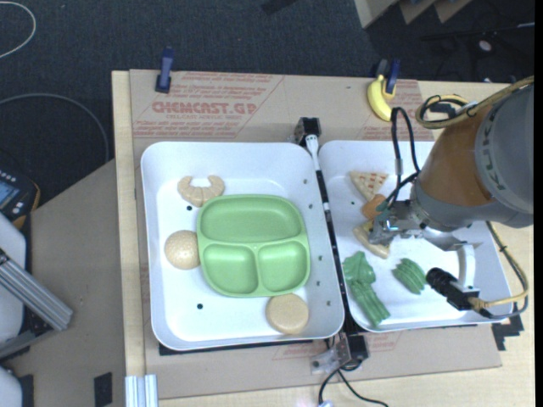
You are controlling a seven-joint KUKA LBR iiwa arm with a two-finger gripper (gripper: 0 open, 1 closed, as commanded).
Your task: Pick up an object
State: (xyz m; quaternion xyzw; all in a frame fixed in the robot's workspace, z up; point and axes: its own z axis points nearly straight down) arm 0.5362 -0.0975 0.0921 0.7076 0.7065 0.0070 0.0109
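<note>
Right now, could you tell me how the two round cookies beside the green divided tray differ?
The left cookie lies against the green divided tray's left edge; the front cookie sits at its front right corner. The left cookie looks speckled and slightly darker, the front one smoother and paler. Both are round, tan, and flat in the left bin.

Probably a robotics lab: clamped cardboard bench [204, 104], loose cables [34, 100], aluminium framing [34, 299].

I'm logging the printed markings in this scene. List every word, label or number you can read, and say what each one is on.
"CHEMCAST G P": red print, largest line, on the brown protective sheet covering the bench behind the left bin.
Smaller red lines above and below it: too blurred to read.
Fainter red print on the sheet behind the right bin: unreadable.
Green divided tray and the food pieces: no text seen.
</note>
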